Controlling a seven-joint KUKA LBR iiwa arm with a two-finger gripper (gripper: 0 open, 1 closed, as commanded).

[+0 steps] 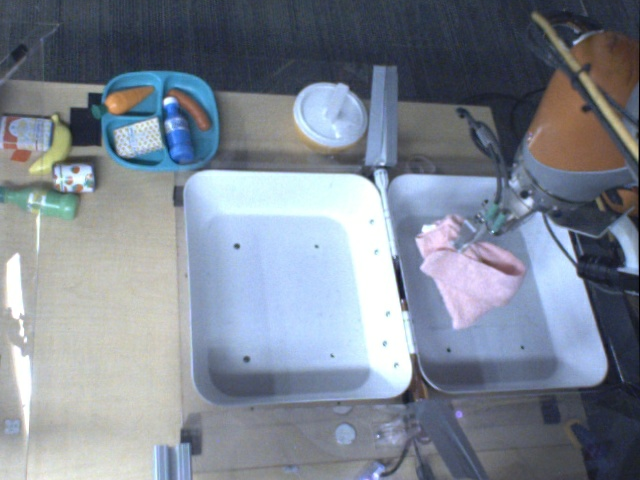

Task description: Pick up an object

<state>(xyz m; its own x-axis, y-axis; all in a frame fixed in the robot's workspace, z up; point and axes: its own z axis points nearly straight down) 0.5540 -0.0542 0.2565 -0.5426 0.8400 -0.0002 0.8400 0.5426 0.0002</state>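
One cloth [472, 273], pink, crumpled, in the right bin [560, 368]. My gripper [483, 223] is down at the cloth's top edge, tips touching or into the fabric. Can't tell whether it's parted or clamped, or whether any fabric is actually caught, since the tips are too small and dark against the folds.

Risks, my read:
- Only a thin top fold gets pinched, so it slips out on lift.
- Contact is at the edge, so the bulk hangs off to one side of the gripper and could peel free or drag on the bin wall.
- Limp fabric may bunch away from the tips and leave nothing to grab.

Surface: smooth white bin floor, little friction, so the cloth may slide. Left of the cloth is a second bin [290, 278]. Beyond that, on the bench [90, 348], sit a blue tray [205, 108] and a lidded cup [330, 116].
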